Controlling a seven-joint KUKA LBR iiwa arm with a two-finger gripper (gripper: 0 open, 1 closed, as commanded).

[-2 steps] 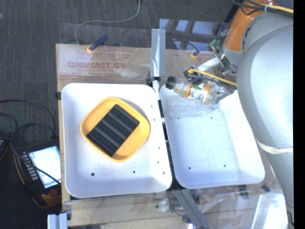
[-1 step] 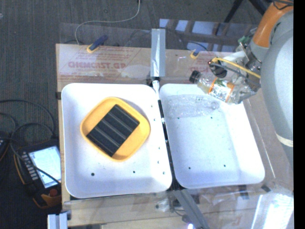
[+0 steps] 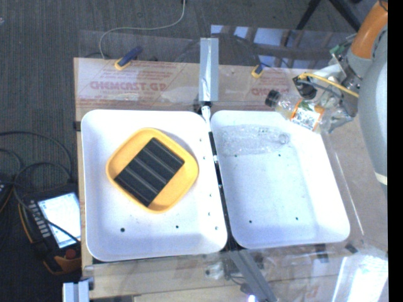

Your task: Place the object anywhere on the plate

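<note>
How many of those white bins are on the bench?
2. The left bin holds a yellow plate with a dark ribbed block lying on it. The right bin sits beside it, touching along the middle, under the gripper at its far corner.

Dark grey carpet [image 3: 38, 17] covers the floor around the bench, with a thin cable [image 3: 182, 5] trailing across it at the top and black cables [image 3: 31, 150] looping at the left beside a handheld pendant with a lit screen [image 3: 53, 216]. The wooden bench top [image 3: 94, 83] bears red lettering under a clear sheet held by 2 clamps, one [image 3: 126, 57] at the left and one [image 3: 257, 71] further right. Black legs of a stand [image 3: 327, 2] spread at the top right.
</note>
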